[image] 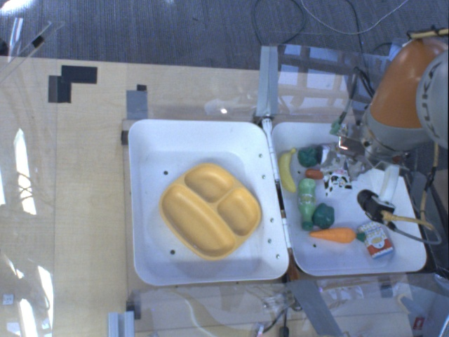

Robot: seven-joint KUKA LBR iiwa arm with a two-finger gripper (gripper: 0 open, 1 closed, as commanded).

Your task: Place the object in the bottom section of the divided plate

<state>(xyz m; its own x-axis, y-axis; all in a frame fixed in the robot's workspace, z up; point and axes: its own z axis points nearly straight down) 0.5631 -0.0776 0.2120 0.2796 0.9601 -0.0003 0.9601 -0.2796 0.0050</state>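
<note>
Yellow divided plate (210, 209), three sections, one banana (285, 171), one carrot (334, 236), claw (342, 161) state unclear

Arm's mostly out of shot

The arm (414, 90) gets cut off by the right edge, and the gripper (344, 161) is too blurry to read over the right bin (414, 258).

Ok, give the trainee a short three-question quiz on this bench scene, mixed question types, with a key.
1. True or false: the yellow divided plate sits in the left bin.
2. Which lies nearest the right bin's front edge? A) banana B) carrot C) cow toy
3. Fill in: the plate's three sections hold ____ objects.

Key: 1 true; 2 B; 3 no
</note>
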